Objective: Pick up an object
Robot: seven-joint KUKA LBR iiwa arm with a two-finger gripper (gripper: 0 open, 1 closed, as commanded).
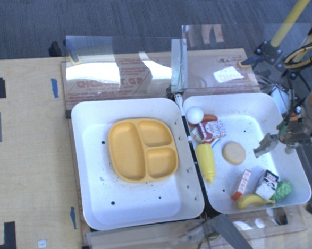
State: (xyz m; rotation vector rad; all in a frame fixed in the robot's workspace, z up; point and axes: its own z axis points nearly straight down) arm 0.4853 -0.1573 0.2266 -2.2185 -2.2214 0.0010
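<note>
The right bin point(234, 103) holds several small things: a white ball point(195, 115), a red and white pouch point(210, 129), a yellow bottle point(205, 163), a round tan disc point(234, 153), a red and white box point(243, 183), a banana point(251, 200), a black and white carton point(267, 185) and a green piece point(282, 189). My gripper point(278, 145) hangs over the right side of this bin, open, with nothing between its fingers. It is to the right of the tan disc and above the carton in the picture.
The left bin point(90, 168) holds a yellow divided plate point(143, 149). A clear plastic wall point(178, 66) stands behind the bins. Cables and a yellow pole point(294, 10) crowd the far right. The wooden bench point(25, 157) stretches to the left.
</note>
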